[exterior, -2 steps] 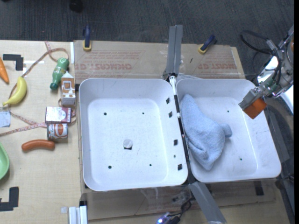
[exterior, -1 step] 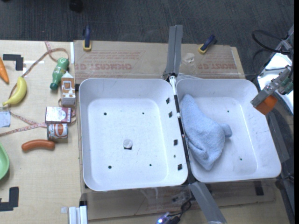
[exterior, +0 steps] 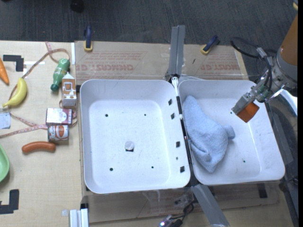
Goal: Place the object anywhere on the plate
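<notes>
My pincer (exterior: 246,104) grips a small orange block (exterior: 248,111), tilted, between its fingers above the right white bin (exterior: 265,164), toward that bin's far right part, well apart from the crumpled light-blue cloth (exterior: 204,134).

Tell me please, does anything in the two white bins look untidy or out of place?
The light blue cloth lies crumpled in a heap in the right white bin, against the divider, not spread flat. A small grey round object lies alone in the left white bin.
</notes>
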